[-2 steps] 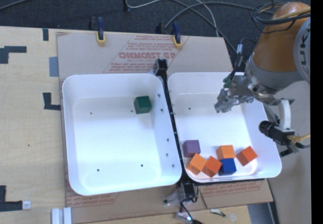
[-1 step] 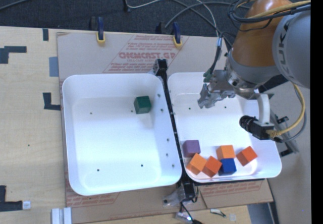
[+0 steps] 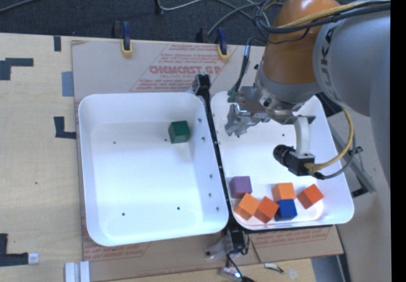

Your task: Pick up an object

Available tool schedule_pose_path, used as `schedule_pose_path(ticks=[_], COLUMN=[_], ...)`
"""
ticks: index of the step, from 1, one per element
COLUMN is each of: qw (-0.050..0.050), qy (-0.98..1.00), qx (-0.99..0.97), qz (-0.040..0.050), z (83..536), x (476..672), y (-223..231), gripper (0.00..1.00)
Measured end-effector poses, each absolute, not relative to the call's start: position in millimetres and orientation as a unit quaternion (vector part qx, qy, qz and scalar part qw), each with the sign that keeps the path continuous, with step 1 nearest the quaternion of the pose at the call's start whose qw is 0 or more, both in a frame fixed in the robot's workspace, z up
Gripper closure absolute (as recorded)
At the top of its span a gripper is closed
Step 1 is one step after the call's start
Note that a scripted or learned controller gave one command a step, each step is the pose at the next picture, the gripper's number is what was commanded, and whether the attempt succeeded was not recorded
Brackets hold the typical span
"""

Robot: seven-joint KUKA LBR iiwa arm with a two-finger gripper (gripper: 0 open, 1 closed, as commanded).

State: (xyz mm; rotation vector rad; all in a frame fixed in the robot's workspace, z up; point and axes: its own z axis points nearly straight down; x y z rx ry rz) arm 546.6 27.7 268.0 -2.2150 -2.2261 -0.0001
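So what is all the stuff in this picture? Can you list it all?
left bin: 1, white, left half of bench
right bin: 1, white, right half of bench
green cube: 1, green, upper middle of left bin
purple cube: 1, purple, near edge of right bin
orange cubes: 4, orange, clustered along near edge of right bin
blue cube: 1, blue, among the orange cubes
clamps: 2, blue and yellow, far edge of cardboard
cardboard sheet: 1, brown, under both bins
arm: 1, grey with orange band, over right bin
gripper: 1, metal, above right bin's far left part
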Motion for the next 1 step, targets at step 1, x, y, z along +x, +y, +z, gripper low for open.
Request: schedule_pose_path(ticks=[1], qw=[0.001], qy=[-0.709], qx=[-0.706], qz=[0.0008], z=[246.9], x=[558.2], y=[81.6], gripper=[1.0])
